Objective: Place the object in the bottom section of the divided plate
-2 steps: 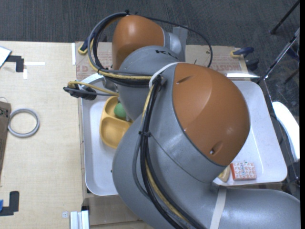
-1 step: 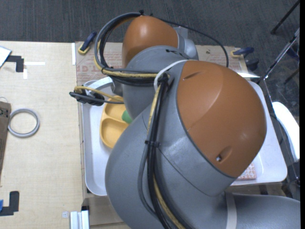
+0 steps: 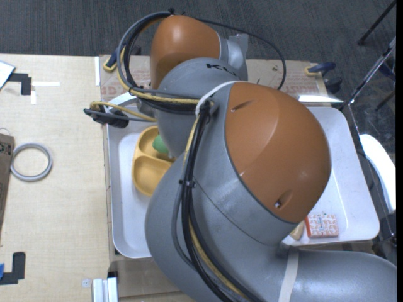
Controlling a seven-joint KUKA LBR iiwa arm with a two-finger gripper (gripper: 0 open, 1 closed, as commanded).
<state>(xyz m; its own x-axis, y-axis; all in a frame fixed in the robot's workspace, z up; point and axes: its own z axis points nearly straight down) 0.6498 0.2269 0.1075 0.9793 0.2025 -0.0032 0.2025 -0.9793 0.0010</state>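
The gripper itself was hidden beneath the arm (image 3: pixel 252 187), so whether it was open, closed or holding anything could not be told. The arm's grey and orange bulk covered most of the yellow divided plate (image 3: pixel 146 168), which lay in the left white bin (image 3: pixel 123 225), a green object (image 3: pixel 161 145) showing in its upper section at the arm's edge. In the right white bin (image 3: pixel 352 168), a small patterned block (image 3: pixel 322 224) lay near the lower right corner, and a roll of tape (image 3: pixel 29 162) sat on the bench (image 3: pixel 56 231) well to the left.

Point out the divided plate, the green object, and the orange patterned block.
divided plate (image 3: pixel 150 175): camera view, floor of its lower left section.
green object (image 3: pixel 161 145): camera view, its visible left edge beside the arm.
orange patterned block (image 3: pixel 322 224): camera view, centre of its top face.
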